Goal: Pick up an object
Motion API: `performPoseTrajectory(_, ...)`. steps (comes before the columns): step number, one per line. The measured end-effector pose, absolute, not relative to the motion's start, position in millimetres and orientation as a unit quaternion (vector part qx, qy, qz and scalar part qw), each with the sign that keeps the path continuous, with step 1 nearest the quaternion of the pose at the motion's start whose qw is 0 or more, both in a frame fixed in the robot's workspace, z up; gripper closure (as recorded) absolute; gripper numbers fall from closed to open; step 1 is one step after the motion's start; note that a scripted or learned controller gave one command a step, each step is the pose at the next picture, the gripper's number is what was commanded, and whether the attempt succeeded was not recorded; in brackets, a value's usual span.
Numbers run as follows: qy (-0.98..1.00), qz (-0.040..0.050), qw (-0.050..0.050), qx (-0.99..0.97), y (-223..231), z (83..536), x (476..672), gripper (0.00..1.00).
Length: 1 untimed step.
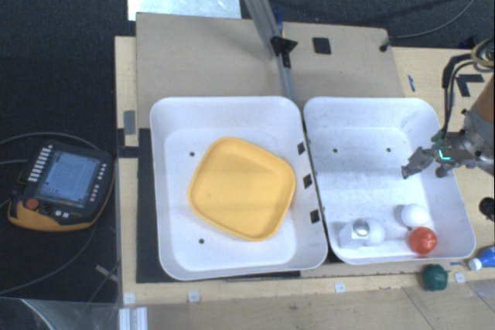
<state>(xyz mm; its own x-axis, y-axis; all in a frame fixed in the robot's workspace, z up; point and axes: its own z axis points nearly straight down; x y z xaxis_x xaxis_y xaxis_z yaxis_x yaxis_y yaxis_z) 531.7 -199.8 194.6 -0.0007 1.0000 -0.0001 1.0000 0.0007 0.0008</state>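
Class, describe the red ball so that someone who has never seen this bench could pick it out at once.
Start from the right-hand white bin, the one beside the bin holding the yellow plate. Look at its near right corner, where small things cluster. The red ball sits just below a white ball; it is the only red thing there.

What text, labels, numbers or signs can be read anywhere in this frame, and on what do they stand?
None can be read.
Teach pendant left of the bins: its screen and keys are too blurred to read.
Black arrow marks on the bench at the right: shapes, no letters.
Yellow plate, red ball: no print seen.
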Motion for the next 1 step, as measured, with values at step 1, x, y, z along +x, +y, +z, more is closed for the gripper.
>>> performPoseTrajectory(1,0.707,0.0003,0.0,0.707,-199.8,194.6,531.7,0.0)
